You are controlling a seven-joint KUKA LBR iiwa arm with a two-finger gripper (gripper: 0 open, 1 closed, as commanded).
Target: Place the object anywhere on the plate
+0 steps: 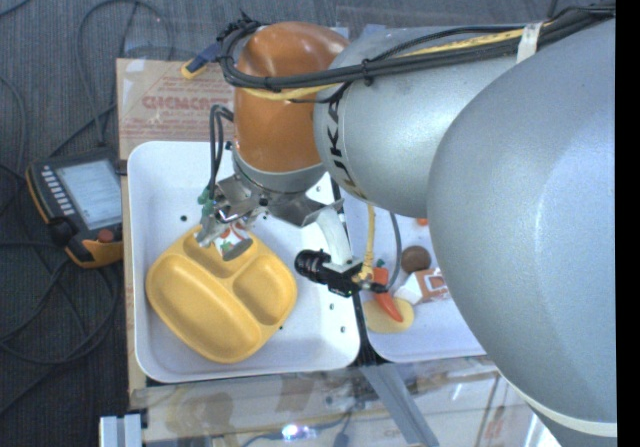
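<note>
A yellow plate (222, 303) with three compartments lies in the left white bin (160, 175), toward its front. My gripper (222, 237) hangs right over the plate's far rim, under the orange band (278, 105) of the arm. A small red and white bit (229, 231) shows at the gripper's tip; I cannot tell whether it is a held object or part of the gripper. The big grey arm hides most of the right bin (440, 330).
In the right bin's visible corner lie an orange toy carrot (386, 306), a brown round piece (414, 258) and a small white and orange item (436, 285). A black fitting (322, 268) sticks out near the wall between the bins. A handheld control pendant (80, 203) lies left of the bench.
</note>
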